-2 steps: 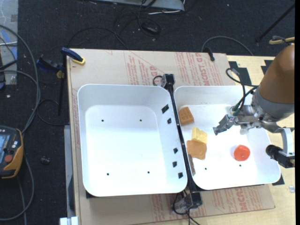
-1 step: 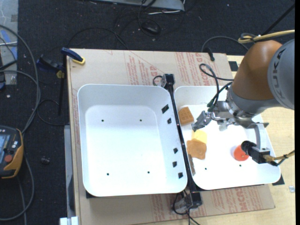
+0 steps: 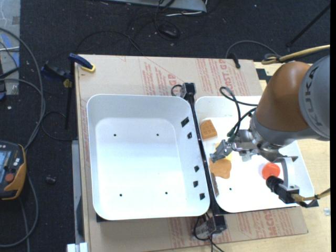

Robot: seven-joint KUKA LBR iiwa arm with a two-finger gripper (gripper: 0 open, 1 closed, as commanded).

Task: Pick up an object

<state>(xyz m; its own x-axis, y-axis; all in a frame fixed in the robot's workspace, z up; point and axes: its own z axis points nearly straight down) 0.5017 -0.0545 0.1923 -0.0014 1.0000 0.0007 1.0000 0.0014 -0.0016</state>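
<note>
While two tan, bread-like pieces lie in the right bin (image 3: 231, 203), the lower piece (image 3: 222, 167) sits just beside the pincer (image 3: 222, 151), likely the target because it is nearest. The upper piece (image 3: 208, 129) rests near the divider. Whether the pincer is open or closed cannot be told. A red-orange object (image 3: 270, 169) lies toward the frame's right, under the arm (image 3: 286, 106). The left bin (image 3: 142, 109) adjoins on the tabletop (image 3: 157, 70).
</note>
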